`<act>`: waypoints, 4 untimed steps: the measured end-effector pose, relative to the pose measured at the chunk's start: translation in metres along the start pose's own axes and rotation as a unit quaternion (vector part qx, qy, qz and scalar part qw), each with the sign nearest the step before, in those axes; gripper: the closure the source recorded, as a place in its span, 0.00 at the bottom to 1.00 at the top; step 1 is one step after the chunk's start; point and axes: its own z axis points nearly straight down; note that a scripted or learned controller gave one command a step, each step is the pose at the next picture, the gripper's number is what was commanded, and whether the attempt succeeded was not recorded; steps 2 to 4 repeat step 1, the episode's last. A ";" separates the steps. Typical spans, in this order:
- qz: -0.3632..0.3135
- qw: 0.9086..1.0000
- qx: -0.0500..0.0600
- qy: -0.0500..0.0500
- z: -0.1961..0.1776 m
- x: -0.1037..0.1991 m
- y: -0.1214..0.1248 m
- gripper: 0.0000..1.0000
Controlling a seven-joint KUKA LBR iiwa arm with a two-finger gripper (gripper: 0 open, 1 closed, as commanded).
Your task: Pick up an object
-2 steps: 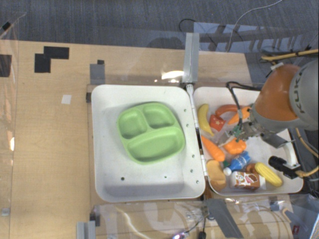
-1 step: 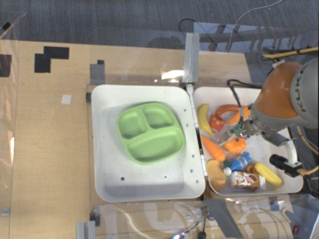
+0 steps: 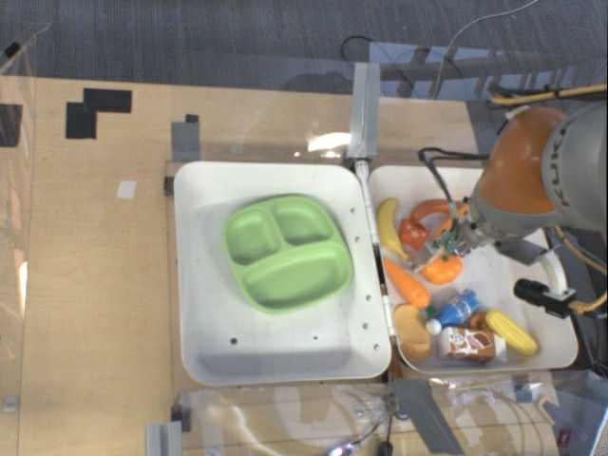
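Hovering low in the right-hand shallow white bin (image 3: 560,345), the end effector (image 3: 448,244) sits at the tip of the grey arm with its orange band (image 3: 521,174), which comes in from three o'clock. Directly under it, touching or very nearly so, lies a small rounded orange plastic fruit (image 3: 442,271), at about six o'clock from the tool; this looks the likeliest target, and being squat it has no long axis to align with. Whether the tool is open or closed I cannot tell, since its tip is small and cluttered against the toys.

Crowding is the main worry. A red-orange ring-like toy (image 3: 425,224) lies just at ten o'clock from the tool, and a yellow plastic banana (image 3: 388,226) runs twelve-to-six along the bin's left wall. A long orange plastic carrot (image 3: 407,283) lies at seven o'clock, slanting from upper left to lower right, just beside the orange fruit. Farther toward six o'clock sit a small blue plastic bottle with a white cap (image 3: 457,309), a tan rounded bread-like piece (image 3: 412,329), a white-and-red printed carton (image 3: 468,343) and a yellow corn-shaped toy (image 3: 511,332).

The left-hand white bin (image 3: 204,340) holds a light-green divided plastic plate (image 3: 288,251), well apart at nine o'clock, on the wooden desk (image 3: 85,283).
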 end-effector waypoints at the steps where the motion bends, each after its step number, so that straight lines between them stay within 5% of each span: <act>1: -0.017 1.000 0.001 0.001 -0.095 0.031 0.104 1.00; 4: -0.017 1.000 0.001 0.001 -0.095 0.031 0.104 1.00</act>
